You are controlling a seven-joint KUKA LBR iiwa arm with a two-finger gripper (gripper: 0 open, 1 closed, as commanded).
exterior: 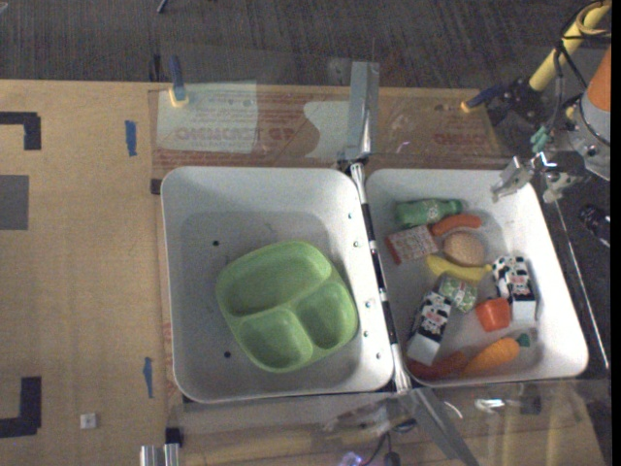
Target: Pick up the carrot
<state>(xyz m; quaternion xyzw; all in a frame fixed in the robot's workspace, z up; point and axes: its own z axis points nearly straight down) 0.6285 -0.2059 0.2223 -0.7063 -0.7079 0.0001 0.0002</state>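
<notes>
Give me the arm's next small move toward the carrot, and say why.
Probably swing the gripper inward over the right bin and toward its near edge, stopping above the carrot. The gripper sits at the bin's far right corner, well apart from the carrot, which lies on its side near the front wall beside an orange cup and a red sausage-like toy, so a centred approach seems safest.

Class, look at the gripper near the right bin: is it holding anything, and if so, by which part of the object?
Nothing is held. The gripper sits at the far right corner of the right bin, apart from the toys; the carrot lies untouched at the bin's near side.
</notes>
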